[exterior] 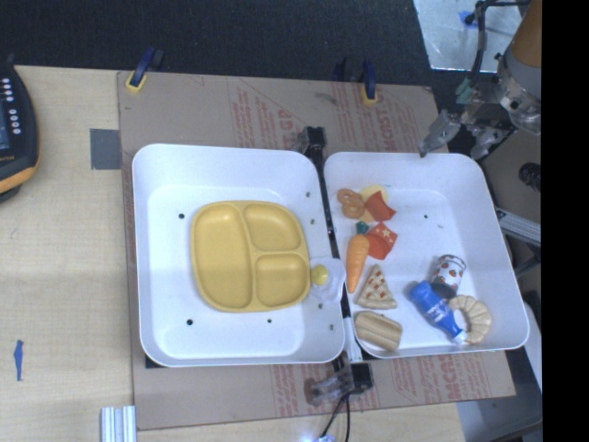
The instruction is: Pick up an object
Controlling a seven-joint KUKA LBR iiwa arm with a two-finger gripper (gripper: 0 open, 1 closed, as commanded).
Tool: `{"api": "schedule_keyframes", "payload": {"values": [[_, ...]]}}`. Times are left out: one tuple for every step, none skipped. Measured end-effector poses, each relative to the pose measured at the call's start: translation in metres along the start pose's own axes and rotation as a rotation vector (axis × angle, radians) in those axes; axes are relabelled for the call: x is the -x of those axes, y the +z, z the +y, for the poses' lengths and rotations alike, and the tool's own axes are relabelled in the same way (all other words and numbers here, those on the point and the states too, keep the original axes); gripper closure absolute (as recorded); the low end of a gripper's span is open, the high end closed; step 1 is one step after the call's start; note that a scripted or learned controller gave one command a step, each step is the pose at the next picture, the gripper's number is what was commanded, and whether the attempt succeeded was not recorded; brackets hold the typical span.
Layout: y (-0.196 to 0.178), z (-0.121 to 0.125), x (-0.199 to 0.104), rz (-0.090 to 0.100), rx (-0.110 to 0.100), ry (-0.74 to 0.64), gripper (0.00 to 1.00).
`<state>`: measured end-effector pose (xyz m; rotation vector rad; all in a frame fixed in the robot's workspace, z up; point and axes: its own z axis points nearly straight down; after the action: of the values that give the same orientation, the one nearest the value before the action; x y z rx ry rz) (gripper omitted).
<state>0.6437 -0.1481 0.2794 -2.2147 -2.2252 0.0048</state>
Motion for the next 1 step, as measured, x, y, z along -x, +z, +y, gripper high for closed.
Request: {"api": "schedule_keyframes", "payload": {"values": [[0.1732,-0.0332,-0.0561,0.005,-0.017,-0.005,0.00]]}}
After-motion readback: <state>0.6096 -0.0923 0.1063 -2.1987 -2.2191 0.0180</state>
